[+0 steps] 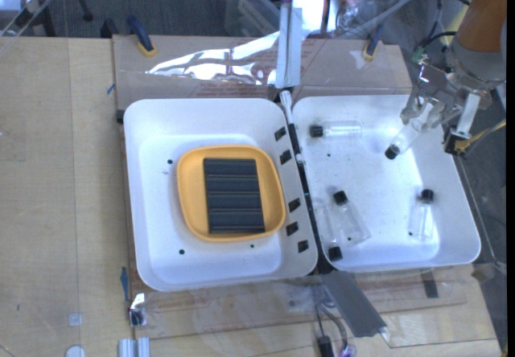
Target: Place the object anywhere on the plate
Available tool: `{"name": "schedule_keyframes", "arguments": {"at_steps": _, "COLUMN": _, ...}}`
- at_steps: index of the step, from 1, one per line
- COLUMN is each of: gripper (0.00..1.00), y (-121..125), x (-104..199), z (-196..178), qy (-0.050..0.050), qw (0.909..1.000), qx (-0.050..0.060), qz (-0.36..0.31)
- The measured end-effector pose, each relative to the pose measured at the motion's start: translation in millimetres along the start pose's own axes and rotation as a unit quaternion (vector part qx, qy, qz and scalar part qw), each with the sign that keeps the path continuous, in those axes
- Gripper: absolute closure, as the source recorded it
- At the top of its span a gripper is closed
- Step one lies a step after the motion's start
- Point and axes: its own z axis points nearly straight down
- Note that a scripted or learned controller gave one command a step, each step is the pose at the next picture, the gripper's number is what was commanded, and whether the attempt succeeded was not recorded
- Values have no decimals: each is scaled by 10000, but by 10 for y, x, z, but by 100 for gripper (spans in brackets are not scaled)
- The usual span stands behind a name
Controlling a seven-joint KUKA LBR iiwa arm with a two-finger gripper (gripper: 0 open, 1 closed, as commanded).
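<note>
Hanging from tool: clear vial, over right bin.

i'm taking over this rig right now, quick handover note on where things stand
Gripper: over the right bin's far right corner, with a clear vial hanging tilted at its tip, black cap down. I can't confirm a firm grip.
Plate: yellow, in the left bin, carrying a dark ribbed block.
Other clear vials lie in the right bin: one at the back, two near the front left, one at the right.
Done: a vial seems lifted.
Left: carry it over and set it on the plate.
</note>
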Motion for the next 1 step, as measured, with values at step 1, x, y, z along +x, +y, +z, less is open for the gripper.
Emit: {"name": "schedule_keyframes", "arguments": {"at_steps": 1, "gripper": 0, "y": 1, "x": -1, "z": -2, "qy": 1, "qw": 10000, "qx": -1, "qz": 2}}
